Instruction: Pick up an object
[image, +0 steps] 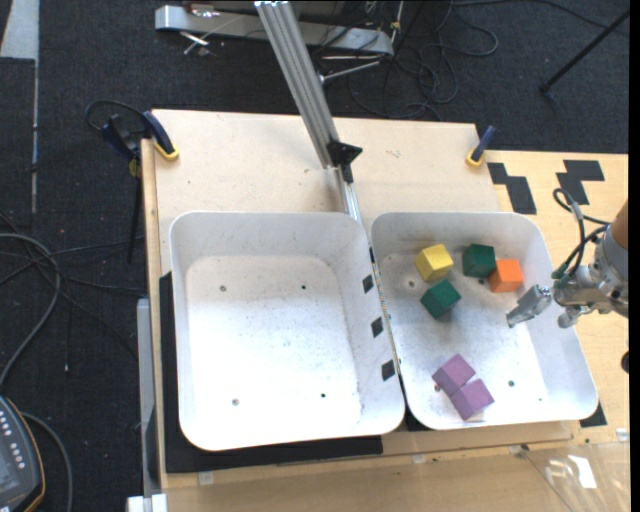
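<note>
1. Purple blocks (462, 387), two of them touching, lie nearest the camera, at about 6 o'clock in the right bin (570, 385).
2. Further up that bin sit a yellow cube (434, 262) at 11 o'clock, a dark green cube (440, 298) just below it, another green cube (479, 260) at 12 o'clock, and an orange cube (507, 274) touching that one's right side.
3. My gripper (545, 305) comes in over the bin's 3 o'clock rim, and I cannot tell how it is set, wide or narrow; what I can say is that no block sits between my fingers.
4. The orange cube is the nearest candidate, just up and to the left of my tip, at roughly 10 o'clock from it, near but apart.
5. The left bin (200, 250) shows bare white floor.
6. As I judge it, the task is barely begun: nothing is grasped or lifted. Left to do: choose a block, line up over it, descend, close and raise it.
</note>
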